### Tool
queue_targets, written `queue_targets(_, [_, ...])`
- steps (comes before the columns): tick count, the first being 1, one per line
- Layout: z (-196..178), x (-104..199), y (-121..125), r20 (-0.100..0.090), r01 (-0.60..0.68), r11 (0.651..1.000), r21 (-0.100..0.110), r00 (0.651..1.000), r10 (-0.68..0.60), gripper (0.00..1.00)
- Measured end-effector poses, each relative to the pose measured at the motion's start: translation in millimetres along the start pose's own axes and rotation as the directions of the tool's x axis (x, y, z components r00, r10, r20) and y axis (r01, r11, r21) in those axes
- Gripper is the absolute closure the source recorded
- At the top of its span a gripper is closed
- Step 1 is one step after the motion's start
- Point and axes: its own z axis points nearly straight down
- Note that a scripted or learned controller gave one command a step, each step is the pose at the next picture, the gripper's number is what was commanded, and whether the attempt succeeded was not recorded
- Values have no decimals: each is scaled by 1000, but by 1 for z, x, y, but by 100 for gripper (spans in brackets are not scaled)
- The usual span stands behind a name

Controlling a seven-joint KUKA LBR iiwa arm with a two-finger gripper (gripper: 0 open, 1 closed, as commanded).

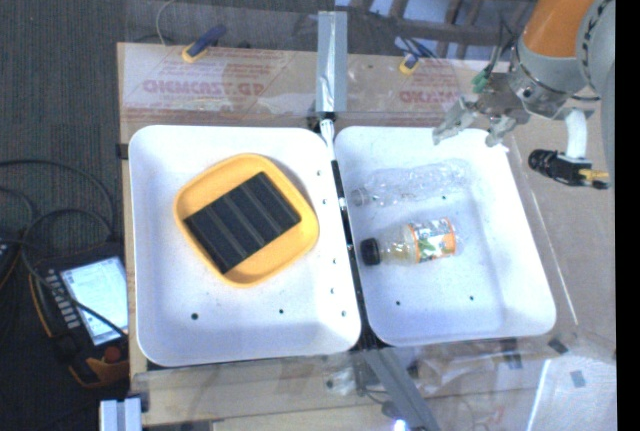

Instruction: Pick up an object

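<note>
Two bottles lie in the right bin (500,314). A clear, nearly see-through plastic bottle (415,183) rests on its side toward the bin's back. In front of it lies a small bottle (415,244) with a black cap pointing left and an orange and green label. My gripper (468,124) hangs over the right bin's back edge, above and to the right of the clear bottle, its fingers spread apart with nothing between them.
The left bin (170,319) holds a yellow tray-like object (246,218) with a dark ribbed top. A metal post (331,69) stands behind the seam between the bins. Blue and yellow clamps (203,42) grip the board's back edge.
</note>
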Motion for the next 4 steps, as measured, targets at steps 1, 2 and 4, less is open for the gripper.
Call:
queue_targets(1, [94, 12, -52, 2, 77, 997, 1, 997, -77, 0])
queue_targets(2, [112, 75, -50, 14, 329, 944, -12, 944, -329, 0])
queue_targets(4, [115, 8, -116, 1, 108, 994, -20, 994, -108, 0])
